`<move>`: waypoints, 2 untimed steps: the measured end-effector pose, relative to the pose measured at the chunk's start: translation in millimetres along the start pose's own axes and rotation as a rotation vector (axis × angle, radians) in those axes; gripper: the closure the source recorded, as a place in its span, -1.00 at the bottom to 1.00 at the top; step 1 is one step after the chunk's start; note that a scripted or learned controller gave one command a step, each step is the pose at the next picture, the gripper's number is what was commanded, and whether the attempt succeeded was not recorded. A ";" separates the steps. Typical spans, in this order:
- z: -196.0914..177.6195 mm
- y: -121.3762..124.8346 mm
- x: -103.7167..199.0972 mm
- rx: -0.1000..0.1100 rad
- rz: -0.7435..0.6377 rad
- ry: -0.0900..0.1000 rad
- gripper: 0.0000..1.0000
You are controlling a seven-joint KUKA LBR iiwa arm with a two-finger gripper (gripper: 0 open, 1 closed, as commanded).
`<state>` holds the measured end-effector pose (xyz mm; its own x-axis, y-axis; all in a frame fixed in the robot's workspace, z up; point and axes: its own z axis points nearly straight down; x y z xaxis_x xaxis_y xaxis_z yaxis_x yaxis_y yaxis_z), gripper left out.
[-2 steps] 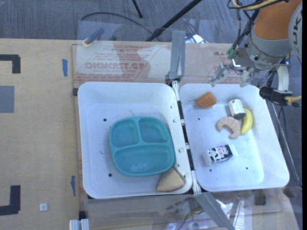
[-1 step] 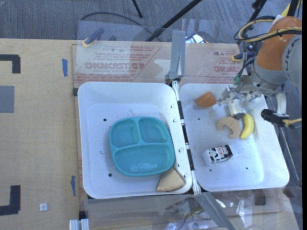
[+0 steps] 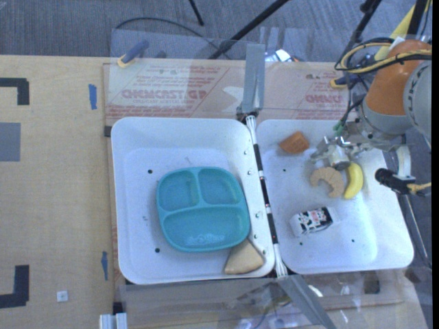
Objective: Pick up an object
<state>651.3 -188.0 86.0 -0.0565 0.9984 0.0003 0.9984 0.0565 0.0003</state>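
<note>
Glossy plastic teal plate [image 3: 203, 208]

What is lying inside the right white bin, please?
In the right bin: an orange chunk, a tan crescent-shaped piece, a yellow banana, and a small black-and-white toy. The gripper hangs above the crescent piece, covering some bin floor.
</note>
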 end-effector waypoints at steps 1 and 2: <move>-16.9 4.2 -0.8 -0.014 0.000 -0.003 1.00; -68.7 -23.6 83.5 0.001 0.015 0.001 1.00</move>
<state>623.0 -106.0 154.7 -0.0418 0.9991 0.0011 0.9991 0.0418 -0.0008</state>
